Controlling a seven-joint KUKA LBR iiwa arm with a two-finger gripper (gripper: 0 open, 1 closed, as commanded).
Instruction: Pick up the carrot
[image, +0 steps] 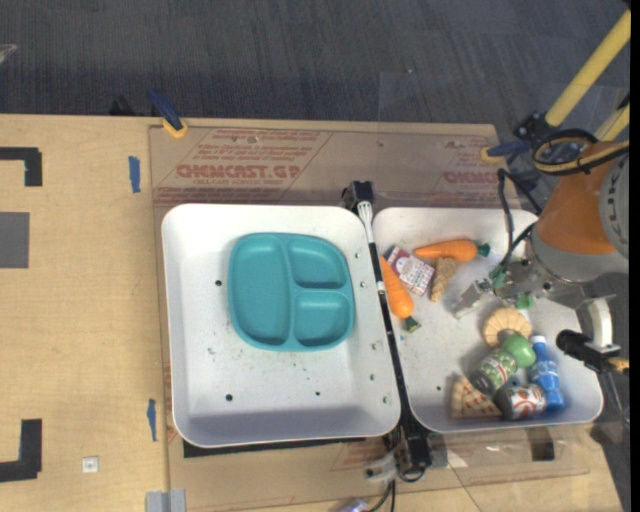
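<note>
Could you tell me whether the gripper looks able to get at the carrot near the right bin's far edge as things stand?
Probably yes: the carrot lies uncovered, with nothing on top, and the gripper hovers just beside it.

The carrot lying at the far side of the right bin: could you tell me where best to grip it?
Grip the carrot mid-body, coming straight down, fingers closing across its narrow width. It lies flat and roughly left-right, with its green top toward the gripper; the ketchup packet sits close beside its tip.

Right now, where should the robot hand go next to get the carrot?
Probably up and left a little. The gripper hovers just below the carrot lying near the right bin's top edge, not yet over it.
</note>
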